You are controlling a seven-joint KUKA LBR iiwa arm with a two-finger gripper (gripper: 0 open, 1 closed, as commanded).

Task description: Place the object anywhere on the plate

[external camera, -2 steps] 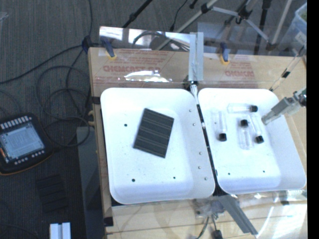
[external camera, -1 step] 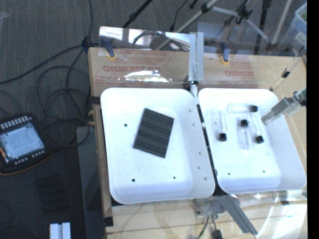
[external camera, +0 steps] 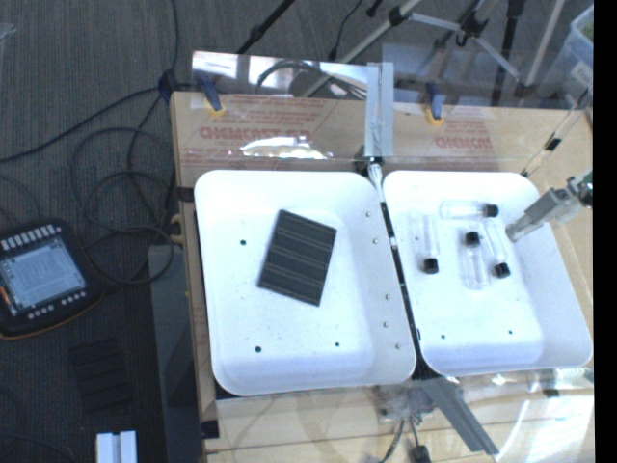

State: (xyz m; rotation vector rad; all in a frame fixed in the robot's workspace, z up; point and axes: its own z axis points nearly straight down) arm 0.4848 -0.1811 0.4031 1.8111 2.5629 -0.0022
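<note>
Vials [external camera: 463, 239] lie in the right bin at eight o'clock from the gripper [external camera: 516, 230], whose grip state I cannot tell.

You're looking at a robotics lab. A plywood bench [external camera: 289, 128] with clamped clear sheeting carries two white bins [external camera: 222, 355], and it stands on grey carpet [external camera: 87, 66] strewn with loose black cables [external camera: 116, 162]. A teach pendant [external camera: 39, 276] with a lit screen lies on the floor at left. Tripod legs and stands [external camera: 453, 17] crowd the space behind the bench.
</note>
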